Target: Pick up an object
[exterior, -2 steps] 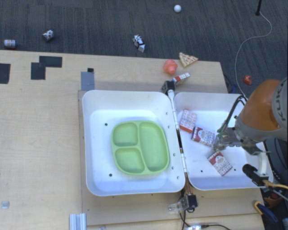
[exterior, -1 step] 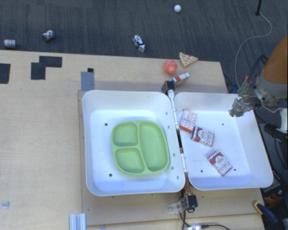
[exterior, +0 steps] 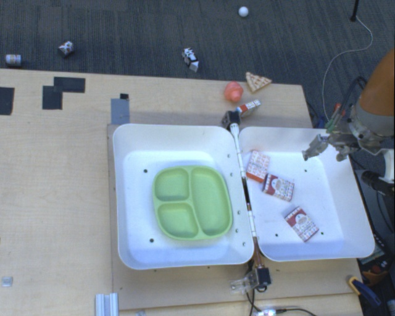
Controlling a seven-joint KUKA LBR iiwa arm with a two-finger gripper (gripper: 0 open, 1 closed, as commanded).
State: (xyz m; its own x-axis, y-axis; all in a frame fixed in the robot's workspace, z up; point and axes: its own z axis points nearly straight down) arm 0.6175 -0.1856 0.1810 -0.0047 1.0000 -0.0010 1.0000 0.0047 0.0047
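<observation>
Three small red-and-white packets lie in the right bin (exterior: 345,203): one packet (exterior: 257,165) near the divider, a second packet (exterior: 278,187) just below it, and a third packet (exterior: 301,223) toward the front. My gripper (exterior: 326,150) hangs over the bin's far right corner, open, with nothing between its fingers. It is well to the right of the packets and clear of them. A green divided plate (exterior: 192,202) rests in the left bin (exterior: 133,185).
Beyond the bins on the bench lie an orange ball (exterior: 233,91), a toy pizza slice (exterior: 258,81) and a small red-tipped piece (exterior: 248,108). Scattered bits and a white ball (exterior: 243,11) lie on the dark floor behind. Cables run at the right.
</observation>
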